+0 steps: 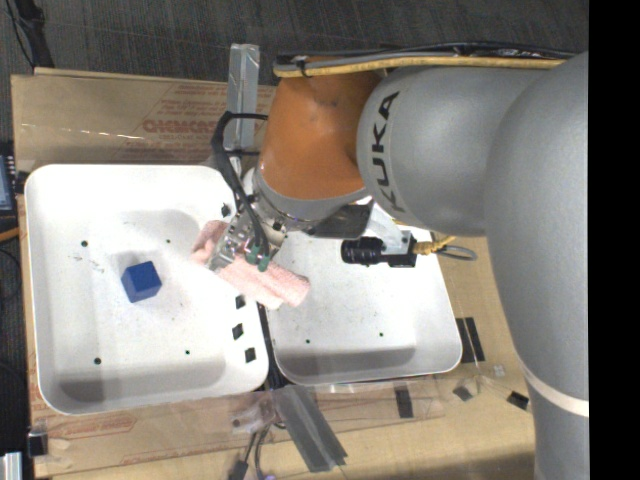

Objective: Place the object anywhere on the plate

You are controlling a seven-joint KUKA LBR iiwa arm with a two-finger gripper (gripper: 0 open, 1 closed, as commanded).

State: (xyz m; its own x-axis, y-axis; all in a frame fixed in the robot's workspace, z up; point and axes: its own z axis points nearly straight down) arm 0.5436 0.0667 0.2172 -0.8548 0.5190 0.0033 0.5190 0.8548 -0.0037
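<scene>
A dark carpet floor lies behind a wooden bench (90, 118) that carries two shallow white bins side by side. In the left bin (60, 268) a small blue cube (141, 280) rests on the bin floor, a bit left of the middle and well apart from the walls. The right bin (400, 318) is partly covered by the large grey arm (470, 138), which has an orange band (310, 138) above the wrist and the letters KUKA on its side. The gripper (245, 243) hangs over the ridge where the two bins meet, near the upper part of that ridge. A pink, soft-looking object (275, 286), maybe a cloth or a sponge, lies across this ridge, one end in the left bin and the longer end in the right bin. The gripper is directly over this object and seems to touch it, but I cannot tell if it is open or closed, or if it grips the pink object. A black cylindrical part (375, 253) sticks out from the wrist over the right bin.
</scene>
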